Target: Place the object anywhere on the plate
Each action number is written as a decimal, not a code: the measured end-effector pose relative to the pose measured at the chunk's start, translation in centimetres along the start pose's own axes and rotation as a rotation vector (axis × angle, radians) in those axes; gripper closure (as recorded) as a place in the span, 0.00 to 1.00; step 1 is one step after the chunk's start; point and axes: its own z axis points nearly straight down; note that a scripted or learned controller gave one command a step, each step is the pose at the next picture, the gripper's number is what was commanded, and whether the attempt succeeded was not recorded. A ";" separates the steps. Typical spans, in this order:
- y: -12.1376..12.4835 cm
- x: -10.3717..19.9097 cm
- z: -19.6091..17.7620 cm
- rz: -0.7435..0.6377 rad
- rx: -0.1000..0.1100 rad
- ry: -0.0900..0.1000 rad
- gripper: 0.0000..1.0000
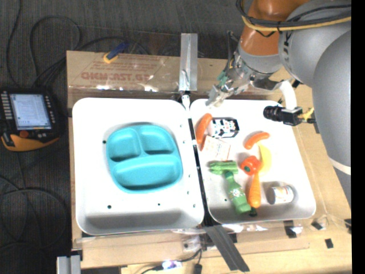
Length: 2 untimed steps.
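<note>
Gripper (219, 93) hovers over right bin (296, 153) rim at 12 o'clock edge; finger opening cannot be told, nothing seen held. Blue plate (145, 156) sits centre of left bin (91, 210). Toys — sausage (201, 129), carrot (254, 190), green bottle (235, 188) — lie in right bin, 3 o'clock of plate.

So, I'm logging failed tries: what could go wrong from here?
1. The items in the right bin lie crowded: the carrot, tomato and banana touch, so a grasp may slip or drag a neighbour.
2. The gripper hangs at the bin's far rim, well away from the blue plate; a weak grasp may drop on the way across.
</note>
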 end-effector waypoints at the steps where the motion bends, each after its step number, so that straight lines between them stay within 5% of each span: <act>1: -3.8 7.4 3.8 -0.115 -0.001 0.007 1.00; 2: -0.9 13.0 4.4 -0.103 -0.002 0.008 1.00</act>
